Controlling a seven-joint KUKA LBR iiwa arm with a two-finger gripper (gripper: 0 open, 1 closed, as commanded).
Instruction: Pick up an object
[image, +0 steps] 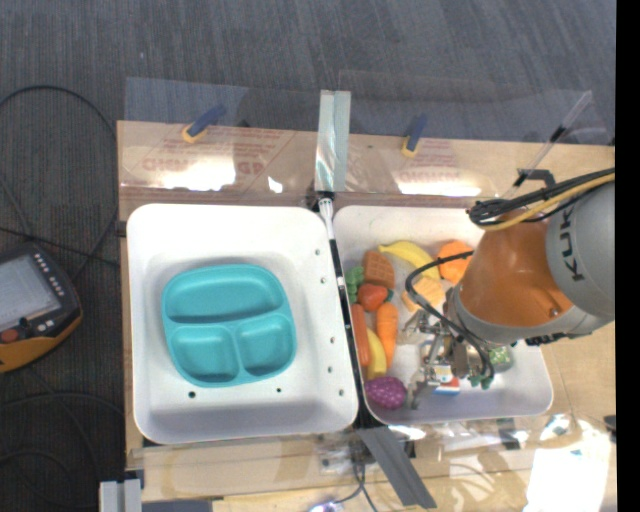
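Side by side on the bench sit two shallow white bins with smooth, rounded plastic walls. At 9 o'clock, the left bin (145, 300) holds a teal divided tray (230, 323), glossy, with one long compartment above two smaller ones. At 3 o'clock, the right bin (530, 395) carries a heap of toy food: a curved yellow banana (398, 250) and an orange fruit (456, 254) toward 12 o'clock, a brown ridged waffle-like piece (378, 268), a red tomato (372, 296), a tapered orange carrot (386, 330), and a knobbly purple grape cluster (386, 392) at the bin's 7 o'clock corner. The gripper (438, 368) hangs low just right of the carrot; whether it is clenched or released cannot be told, and nothing is seen between its tips.
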